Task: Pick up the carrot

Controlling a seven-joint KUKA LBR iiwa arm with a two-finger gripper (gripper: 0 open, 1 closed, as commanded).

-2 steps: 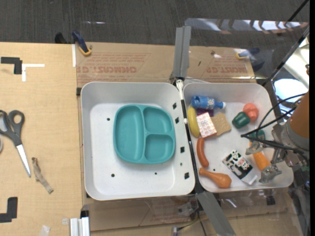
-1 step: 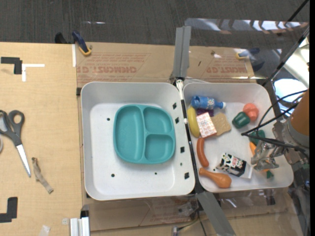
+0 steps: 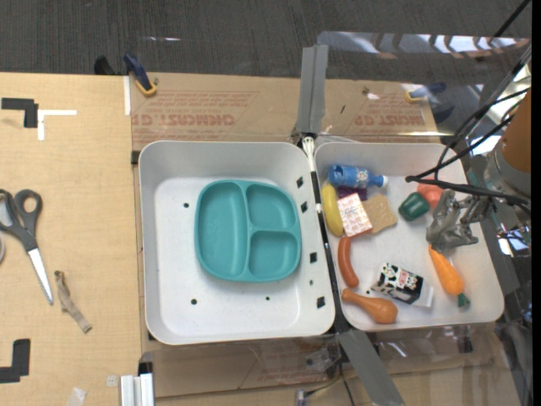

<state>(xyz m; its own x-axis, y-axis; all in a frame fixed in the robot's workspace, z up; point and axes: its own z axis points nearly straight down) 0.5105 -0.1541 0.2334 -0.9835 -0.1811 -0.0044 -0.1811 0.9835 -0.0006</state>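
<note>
Right, the arm is in over the right bin (image 3: 482, 311), reaching from the far side, and the gripper (image 3: 450, 225) hangs just above the carrot (image 3: 446, 272). How the pincer stands I can't tell from here; the metal is a tangle against the white floor, and nothing shows in its grasp.

The carrot lies flat near the bin's right wall, orange, fat end up toward the gripper and tapering down to a small green tip. It sits apart from its neighbours: the cow-patterned carton (image 3: 400, 283) is beside it to the left, and the green pepper (image 3: 413, 207) and an orange-red piece (image 3: 430, 194) lie up beyond the gripper. Further left go the sausage (image 3: 347, 260), the drumstick (image 3: 372, 305), the cracker (image 3: 382, 214), the banana (image 3: 330, 210) and the blue bottle (image 3: 353, 176). The teal plate (image 3: 248, 230) sits alone in the left bin (image 3: 161, 252).

It looks like a toy, so I'd guess light, rigid and smooth-skinned, likely to squirt out of a pinch on the taper. Best bet is across the thick upper half, jaws square to its length.
</note>
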